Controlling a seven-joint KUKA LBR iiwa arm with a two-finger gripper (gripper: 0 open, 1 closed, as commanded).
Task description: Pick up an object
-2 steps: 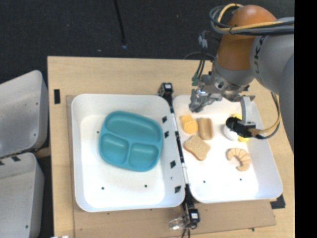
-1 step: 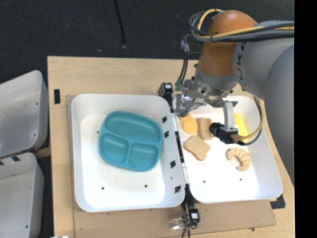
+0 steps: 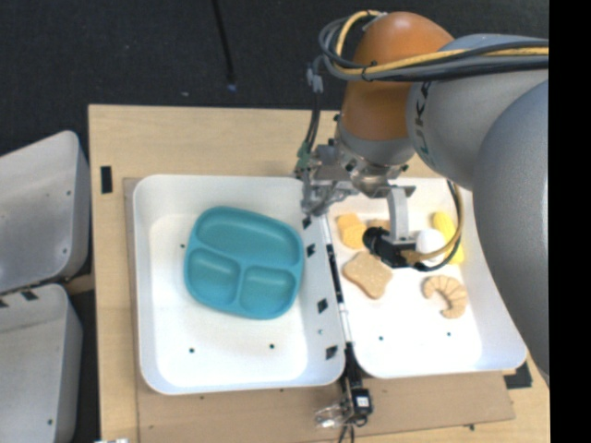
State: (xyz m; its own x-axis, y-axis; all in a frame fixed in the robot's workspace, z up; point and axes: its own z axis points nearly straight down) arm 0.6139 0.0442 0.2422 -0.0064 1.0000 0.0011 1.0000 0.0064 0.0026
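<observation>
A pale wooden worktop (image 3: pixel 212 123) is standing out against dark flooring and carrying a left bin (image 3: pixel 166 358) and a right bin (image 3: pixel 416 358), which are meeting along a seam (image 3: pixel 334 303).

In the camera view, the tool (image 3: pixel 314 201) is hanging right over the far end of that seam, and I cannot tell whether it is open or closed. Nothing is showing in its grip. Just right of the seam a toy bread slice (image 3: pixel 367 275) is lying flat, with an orange-yellow piece (image 3: pixel 349 231) beyond it and a croissant (image 3: pixel 445 295) farther right. Left of the seam, a teal divided plate (image 3: pixel 242 261) is taking up the middle of its bin.

The bread slice is looking light, stiff and probably smooth, so pinching across its narrower edges is likely the best hold. The seam's raised walls are crowding it on one side, while open floor is lying nearer the camera.
</observation>
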